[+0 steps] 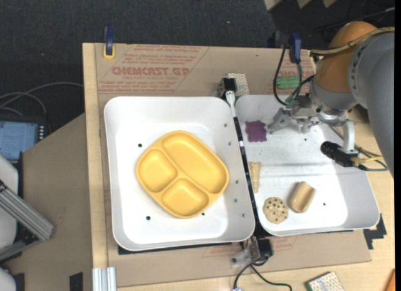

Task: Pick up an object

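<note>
Two white bins sat side by side on a pale wooden bench [94,221], which was covered toward the back by a brown board [156,71] printed with red lettering. Nearest the camera, at the bench's front edge, a small black connector and cable [254,255] hung below the seam between the bins. In the right bin [357,211], close to its front wall, lay a round speckled cookie [275,209] and, just beside it to the right, a short tan cylinder [302,196] lying tilted on its side. A slim pale cracker [255,174] rested against the left wall of that bin, a little farther back. The left bin [119,158] carried a yellow three-part plate [181,173], set at a slant near its middle. Farther back in the right bin a small purple block [255,131] lay near the left wall. The gripper [301,121] hung over the back of the right bin, to the right of the purple block and apart from it; whether its fingers were released or clenched could not be told, and nothing showed between them. A black cable end [338,153] stuck out beneath the wrist. Behind the bench, a blue clamp [109,40] gripped the far left corner, and dark carpet [125,2] spread beyond.
</note>
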`<state>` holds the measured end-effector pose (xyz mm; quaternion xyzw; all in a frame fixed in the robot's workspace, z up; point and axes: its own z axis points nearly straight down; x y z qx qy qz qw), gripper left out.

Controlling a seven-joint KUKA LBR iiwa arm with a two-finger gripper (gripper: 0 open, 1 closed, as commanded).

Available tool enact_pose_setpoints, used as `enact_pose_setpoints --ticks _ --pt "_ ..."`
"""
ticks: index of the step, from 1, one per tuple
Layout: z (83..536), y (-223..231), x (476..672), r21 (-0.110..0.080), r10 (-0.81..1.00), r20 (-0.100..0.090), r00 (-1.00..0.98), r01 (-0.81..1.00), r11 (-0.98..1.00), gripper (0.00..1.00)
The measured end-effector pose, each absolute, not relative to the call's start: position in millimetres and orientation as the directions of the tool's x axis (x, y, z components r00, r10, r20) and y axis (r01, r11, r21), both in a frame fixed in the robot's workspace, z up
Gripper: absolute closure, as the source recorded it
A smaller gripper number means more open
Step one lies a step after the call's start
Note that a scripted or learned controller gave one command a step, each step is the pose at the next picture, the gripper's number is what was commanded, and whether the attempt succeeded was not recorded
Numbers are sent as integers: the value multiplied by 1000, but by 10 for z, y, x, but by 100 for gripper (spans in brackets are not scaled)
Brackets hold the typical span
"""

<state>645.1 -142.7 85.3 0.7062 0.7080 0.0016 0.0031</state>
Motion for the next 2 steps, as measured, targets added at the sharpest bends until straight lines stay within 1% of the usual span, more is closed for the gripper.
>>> enact_pose_setpoints --ticks 1,2 --pt "850 -1427 6429 2 1000 -1 -1 1000 1 0" --pt "851 -955 6681 5 1000 -1 -5 1000 5 0"
